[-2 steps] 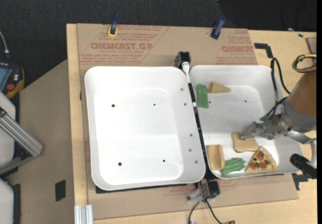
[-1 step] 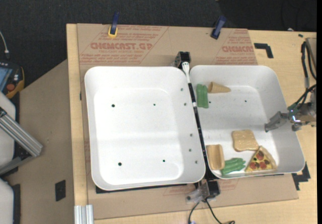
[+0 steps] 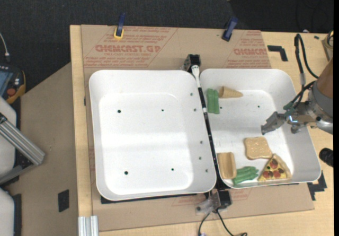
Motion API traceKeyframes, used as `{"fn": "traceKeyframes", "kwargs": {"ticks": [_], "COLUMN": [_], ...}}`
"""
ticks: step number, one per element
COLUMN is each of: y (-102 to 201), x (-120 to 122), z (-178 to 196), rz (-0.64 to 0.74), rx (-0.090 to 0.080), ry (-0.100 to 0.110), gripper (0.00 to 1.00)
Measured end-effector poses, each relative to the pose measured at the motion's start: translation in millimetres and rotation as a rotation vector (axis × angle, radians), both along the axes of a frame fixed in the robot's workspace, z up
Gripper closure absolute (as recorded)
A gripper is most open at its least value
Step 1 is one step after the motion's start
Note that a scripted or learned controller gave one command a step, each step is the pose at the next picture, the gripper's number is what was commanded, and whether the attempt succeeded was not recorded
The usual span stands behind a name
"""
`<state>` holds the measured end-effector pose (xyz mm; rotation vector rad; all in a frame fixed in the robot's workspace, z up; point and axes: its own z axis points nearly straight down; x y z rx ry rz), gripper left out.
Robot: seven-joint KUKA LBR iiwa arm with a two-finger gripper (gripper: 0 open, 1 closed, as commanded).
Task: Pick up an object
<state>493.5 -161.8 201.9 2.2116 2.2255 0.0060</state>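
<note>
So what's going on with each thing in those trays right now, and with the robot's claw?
gripper: over the right bin, above bare floor, nothing seen in it
toast slice: lying flat in the right bin
pizza slice: flat, near corner
green pod: lying beside the pizza slice
bread piece: lying by the divider
green block: lying along the divider
cone piece: on its side
left bin: sitting beside the right bin

Both bins are white with small dark dots. In the right one lie a green block, a tan cone, beige toast, a yellow pizza slice with red spots, and a green pod. The surface is brown with red lettering.
</note>
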Motion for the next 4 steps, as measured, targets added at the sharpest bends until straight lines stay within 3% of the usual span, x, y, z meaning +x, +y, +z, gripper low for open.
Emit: {"fn": "traceKeyframes", "kwargs": {"ticks": [1, 2, 3, 4], "y": [24.2, -22.9, -63.3, -60.8], "x": [-13.4, -9.7, -15.3, 99.0], "z": [-120.1, -66.7, -105.3, 31.9], "rz": [-0.006, -0.01, -0.008, 0.001], "rx": [-0.003, -0.005, 0.002, -0.009], "ry": [0.001, -0.001, 0.008, -0.018], "gripper": [0.0, 0.0, 0.0, 0.0]}}
